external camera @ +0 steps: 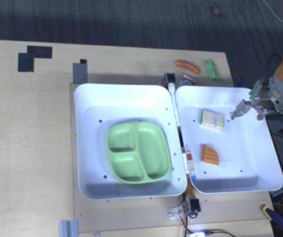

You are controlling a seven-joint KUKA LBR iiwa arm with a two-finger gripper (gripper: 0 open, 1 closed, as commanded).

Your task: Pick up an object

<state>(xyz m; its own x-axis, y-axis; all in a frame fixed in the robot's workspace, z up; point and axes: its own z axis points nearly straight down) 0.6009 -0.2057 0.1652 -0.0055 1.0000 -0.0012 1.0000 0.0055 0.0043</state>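
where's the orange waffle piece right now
In the camera view the orange waffle piece lies in the right bin, toward its near left, just below the patterned block.

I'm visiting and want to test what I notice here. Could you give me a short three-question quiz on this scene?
1. True or false: the green tray lies in the left bin.
2. How many items lie in the right bin?
3. Which is nearer the gripper: A) the patterned block, B) the orange wedge?

Key: 1 true; 2 two; 3 A.
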